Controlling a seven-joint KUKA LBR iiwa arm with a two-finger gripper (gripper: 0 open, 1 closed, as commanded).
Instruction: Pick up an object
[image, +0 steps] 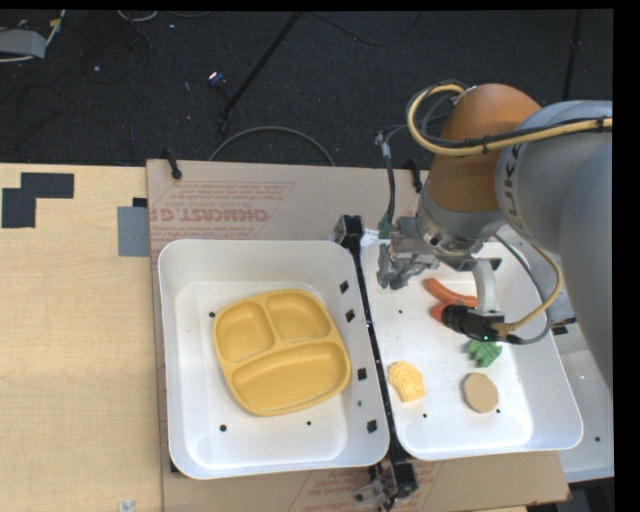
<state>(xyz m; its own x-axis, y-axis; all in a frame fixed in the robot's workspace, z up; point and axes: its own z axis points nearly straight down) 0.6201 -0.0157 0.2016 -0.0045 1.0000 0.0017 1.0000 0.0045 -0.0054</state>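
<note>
Gripper (397, 268): low at right bin's (560, 425) far-left edge; finger state cannot be told. Carrot (447, 291) just beside, ungrasped. Risk: probably a miss, closing on bare floor.

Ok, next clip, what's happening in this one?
A KUKA arm reaches in over the right bin, its gripper low near that bin's upper-left corner. Nothing is visibly between its fingers. The right bin holds an orange carrot-like piece, a small green item, a yellow lumpy piece and a tan round piece. The left bin holds a yellow divided tray.
</note>
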